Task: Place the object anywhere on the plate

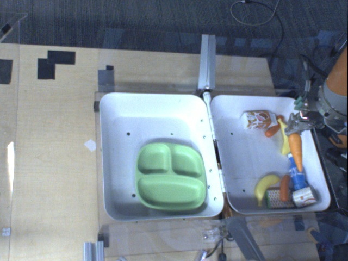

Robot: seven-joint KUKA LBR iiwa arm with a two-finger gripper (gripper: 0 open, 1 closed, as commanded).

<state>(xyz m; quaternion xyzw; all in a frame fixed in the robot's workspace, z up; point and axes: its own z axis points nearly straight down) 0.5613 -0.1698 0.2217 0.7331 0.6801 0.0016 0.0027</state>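
- Claw sits at the far right rim of the right bin; whether it is apart or together I cannot tell.
- Carrot, the likely target, lies just below the claw, touching a yellow piece.
- Risk: crowded items may cause a wrong or double pick.
- Green plate lies well left of the claw in the left bin; a weak grip could drop the object over the divider.

You are looking at a green plate of smooth, matt-looking plastic, lying in a white bin whose plastic walls carry a soft sheen. The bench around it reads as pale wood with a faint gloss. The post between the bins looks like brushed metal.
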